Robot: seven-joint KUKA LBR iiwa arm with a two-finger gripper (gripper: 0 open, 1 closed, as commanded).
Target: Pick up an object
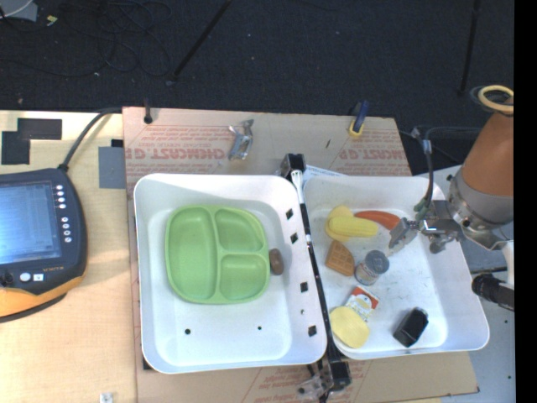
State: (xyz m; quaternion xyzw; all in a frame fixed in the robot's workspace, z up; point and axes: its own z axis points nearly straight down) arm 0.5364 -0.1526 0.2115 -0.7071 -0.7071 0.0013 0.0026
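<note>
The grey metal claw [409, 231] hangs over the upper right part of the right white plastic bin [457, 296], reaching in from the right below the orange-banded wrist; its tips are too small and blurred to say whether they are apart or together, so I cannot tell, and nothing shows between them. No object is lifted yet; everything pickable lies in this bin, to the claw's left and below it. Closest are the long orange-red carrot-shaped toy [379, 219], just to the left, and the small round silver tin [372, 265], just below and left. Beyond the carrot sits a yellow rounded plastic block [346, 223], touching it, and under that a brown wedge like a slice of toast [340, 259]. Further down lie a small red and white carton [363, 298], a pale yellow lemon-shaped toy [349, 327] and, more directly below the claw, a black boxy object [411, 326] well apart from the rest. The likely trouble, as I judge it, is crowding: coming down on the carrot or tin could nudge neighbours or catch two things at once, and the round tin may slip out of a pinch. Far to the left, past the bins' shared walls, the left white bin [168, 342] holds a green divided plate [216, 253] with a small brown nut-like object [275, 261] at its edge.
</note>
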